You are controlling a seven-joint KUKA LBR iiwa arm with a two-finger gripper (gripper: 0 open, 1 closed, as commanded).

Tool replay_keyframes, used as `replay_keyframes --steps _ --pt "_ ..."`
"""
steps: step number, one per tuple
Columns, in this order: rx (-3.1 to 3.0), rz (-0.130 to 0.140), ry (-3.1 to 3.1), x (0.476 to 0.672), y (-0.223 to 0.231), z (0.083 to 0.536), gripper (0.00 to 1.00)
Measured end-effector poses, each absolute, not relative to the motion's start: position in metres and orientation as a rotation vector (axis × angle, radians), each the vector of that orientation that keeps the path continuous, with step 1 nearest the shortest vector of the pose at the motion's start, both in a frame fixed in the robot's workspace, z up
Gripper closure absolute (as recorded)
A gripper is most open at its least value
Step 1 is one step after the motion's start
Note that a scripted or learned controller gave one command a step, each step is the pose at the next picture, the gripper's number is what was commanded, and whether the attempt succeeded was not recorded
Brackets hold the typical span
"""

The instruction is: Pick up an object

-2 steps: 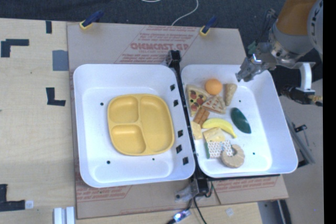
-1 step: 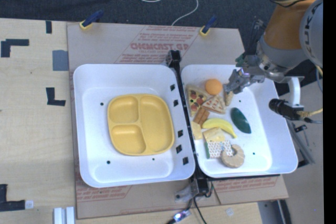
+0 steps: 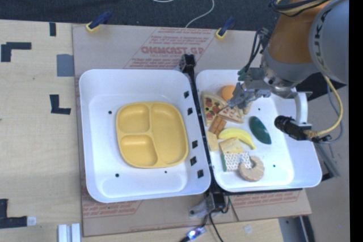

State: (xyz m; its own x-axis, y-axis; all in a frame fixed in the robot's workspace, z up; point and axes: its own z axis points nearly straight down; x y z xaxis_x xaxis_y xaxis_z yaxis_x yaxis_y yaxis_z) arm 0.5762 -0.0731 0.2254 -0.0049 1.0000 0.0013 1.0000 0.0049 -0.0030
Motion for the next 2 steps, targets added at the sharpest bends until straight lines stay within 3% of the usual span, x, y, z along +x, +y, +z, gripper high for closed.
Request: replay_keyframes --steps 2 --pt "-2.213 0.006 -2.223 0.506 0.013 0.21 1.0"
